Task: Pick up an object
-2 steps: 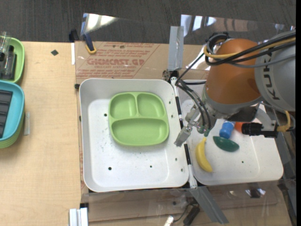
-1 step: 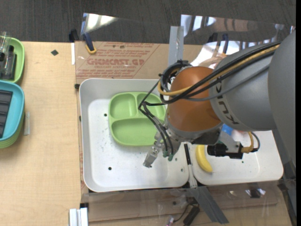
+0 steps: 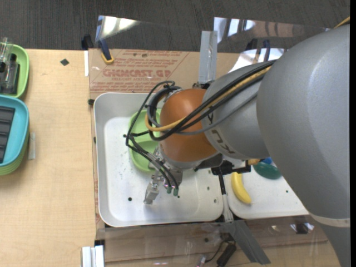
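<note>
Two bins [image 3: 111,149]: left has a green bowl [image 3: 139,152], right a banana [image 3: 241,188]; fingers' [image 3: 151,193] state unclear

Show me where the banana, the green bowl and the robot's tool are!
banana [image 3: 241,188]: camera view, middle of its yellow body, in the right bin.
green bowl [image 3: 139,156]: camera view, its left rim, in the left bin.
tool [image 3: 151,196]: camera view, its lower tip, above the left bin's floor.
</note>
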Available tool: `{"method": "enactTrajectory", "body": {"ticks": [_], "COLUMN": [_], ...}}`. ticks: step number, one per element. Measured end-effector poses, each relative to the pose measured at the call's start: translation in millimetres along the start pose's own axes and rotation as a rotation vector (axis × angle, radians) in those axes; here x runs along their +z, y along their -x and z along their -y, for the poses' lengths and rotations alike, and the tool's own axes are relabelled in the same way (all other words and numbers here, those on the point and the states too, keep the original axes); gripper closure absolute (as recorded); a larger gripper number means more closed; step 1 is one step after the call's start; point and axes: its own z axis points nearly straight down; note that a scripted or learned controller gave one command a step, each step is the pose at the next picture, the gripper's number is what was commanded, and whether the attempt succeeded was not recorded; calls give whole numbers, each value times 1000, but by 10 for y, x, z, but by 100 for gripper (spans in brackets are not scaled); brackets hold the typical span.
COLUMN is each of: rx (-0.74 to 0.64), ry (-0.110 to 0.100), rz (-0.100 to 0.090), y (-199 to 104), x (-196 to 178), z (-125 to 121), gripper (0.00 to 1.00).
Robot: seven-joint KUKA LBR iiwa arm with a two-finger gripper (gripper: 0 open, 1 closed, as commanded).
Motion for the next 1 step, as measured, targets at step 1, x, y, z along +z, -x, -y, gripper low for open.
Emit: {"method": "enactTrajectory", "body": {"ticks": [1], "rx": [19], "ry": [-1], "rz": [1], "y": [-192], "x": [-1719], "z": [-485], "gripper": [0]}}
